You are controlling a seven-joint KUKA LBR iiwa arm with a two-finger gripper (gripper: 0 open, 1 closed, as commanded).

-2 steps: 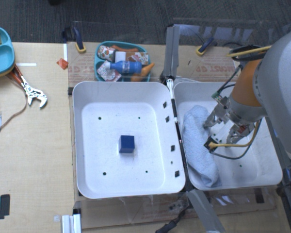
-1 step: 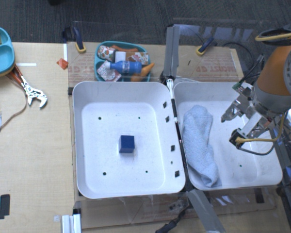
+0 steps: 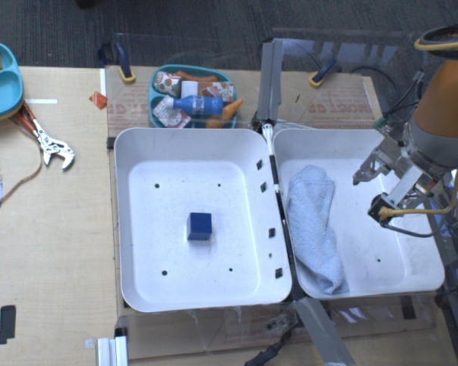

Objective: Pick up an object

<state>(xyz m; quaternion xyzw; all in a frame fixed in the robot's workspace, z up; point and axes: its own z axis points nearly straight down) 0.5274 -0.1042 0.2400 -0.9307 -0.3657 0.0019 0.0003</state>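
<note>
- A small blue block (image 3: 200, 226) sits flat on the floor of the left bin (image 3: 137, 166), a little below and left of that bin's middle. It is nearly cube-shaped, so no long axis can be made out; its edges run roughly square to the bin's walls.
- Bare white floor surrounds the block on every side, and it stands well apart from all four walls.
- A light blue towel (image 3: 314, 226) lies crumpled in the right bin (image 3: 412, 280), along its left wall. Its long axis runs from the far edge toward the near edge, and the near end reaches close to the front rim.
- The right half of that bin's floor is bare.
- The gripper (image 3: 382, 185) hangs over the right bin's right side, apart from the towel. Whether its jaws are open or closed cannot be told.
- No label or writing on the block or towel can be read.
- Beyond the left bin stands a small tub of mixed items (image 3: 192, 97); a wrench (image 3: 52, 147) lies on the bench at left.
</note>
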